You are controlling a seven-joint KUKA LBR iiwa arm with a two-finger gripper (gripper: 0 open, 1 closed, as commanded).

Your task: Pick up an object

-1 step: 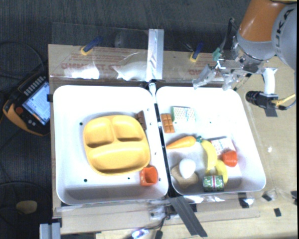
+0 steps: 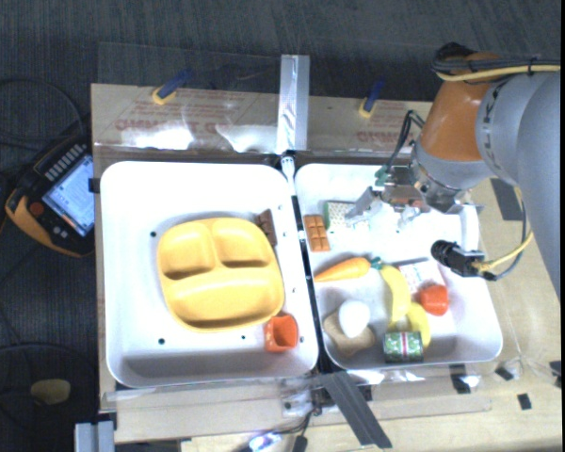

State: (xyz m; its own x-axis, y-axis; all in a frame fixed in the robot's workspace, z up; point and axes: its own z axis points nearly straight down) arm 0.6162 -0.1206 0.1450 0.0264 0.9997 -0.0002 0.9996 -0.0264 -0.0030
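Gripper [image 2: 388,207], fingers spread and holding nothing, hangs at 12 o'clock in the right bin [image 2: 490,332], apparently positioned to descend; nearest candidates, carrot [image 2: 343,270] and banana [image 2: 396,294], lie toward 6 o'clock.

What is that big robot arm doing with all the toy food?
The robot arm's gripper hangs over the top of the right bin. Nothing is between its fingers, so it has not picked anything up yet. Below it lie a carrot, a banana, a white egg, a small green can and a red tomato. The left bin holds a yellow tray and an orange cup.
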